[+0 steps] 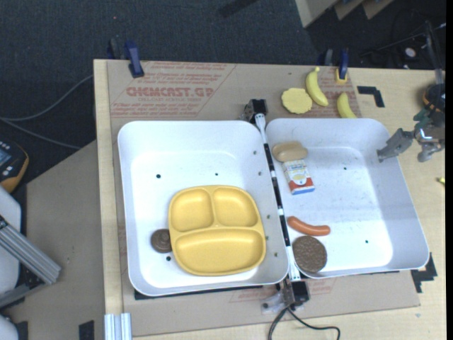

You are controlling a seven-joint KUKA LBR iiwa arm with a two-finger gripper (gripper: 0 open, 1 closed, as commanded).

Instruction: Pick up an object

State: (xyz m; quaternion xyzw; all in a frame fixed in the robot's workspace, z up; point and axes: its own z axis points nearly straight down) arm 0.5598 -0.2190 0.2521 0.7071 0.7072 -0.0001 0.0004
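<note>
A wooden bench sits on dark carpet and carries two shallow white bins side by side. The left bin holds a yellow divided plate near its front edge, with a brown cookie touching the plate's left side. In the right bin, along its left wall, lie a tan bun, a small red-and-white carton just in front of it, then a sausage and a dark round patty in the front left corner. Behind that bin, on the bare bench, rest a yellow chip-like disc and two bananas (one partly hidden). The gripper hangs at the right bin's back right corner, apparently over the rim; its fingers look spread and hold nothing, though the view there is poor.
</note>
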